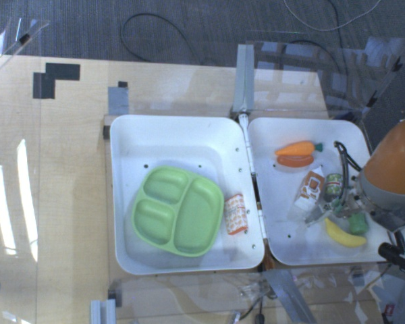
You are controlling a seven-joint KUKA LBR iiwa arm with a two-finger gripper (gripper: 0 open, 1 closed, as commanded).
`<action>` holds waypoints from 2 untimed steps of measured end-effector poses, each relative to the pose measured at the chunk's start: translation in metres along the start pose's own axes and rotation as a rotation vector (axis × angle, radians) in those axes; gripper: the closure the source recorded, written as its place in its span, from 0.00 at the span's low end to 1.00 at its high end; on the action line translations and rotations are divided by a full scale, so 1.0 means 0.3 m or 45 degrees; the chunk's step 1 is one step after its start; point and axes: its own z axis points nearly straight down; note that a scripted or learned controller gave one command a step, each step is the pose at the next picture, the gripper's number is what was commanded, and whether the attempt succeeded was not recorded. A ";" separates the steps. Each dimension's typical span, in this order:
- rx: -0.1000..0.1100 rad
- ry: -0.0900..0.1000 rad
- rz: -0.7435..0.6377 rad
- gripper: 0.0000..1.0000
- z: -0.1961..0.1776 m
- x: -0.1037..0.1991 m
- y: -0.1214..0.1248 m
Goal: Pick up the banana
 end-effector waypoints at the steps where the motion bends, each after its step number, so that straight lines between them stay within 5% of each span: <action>1: -0.008 -0.009 -0.001 1.00 -0.041 -0.005 0.008; 2: 0.009 -0.007 -0.132 1.00 -0.315 0.180 0.180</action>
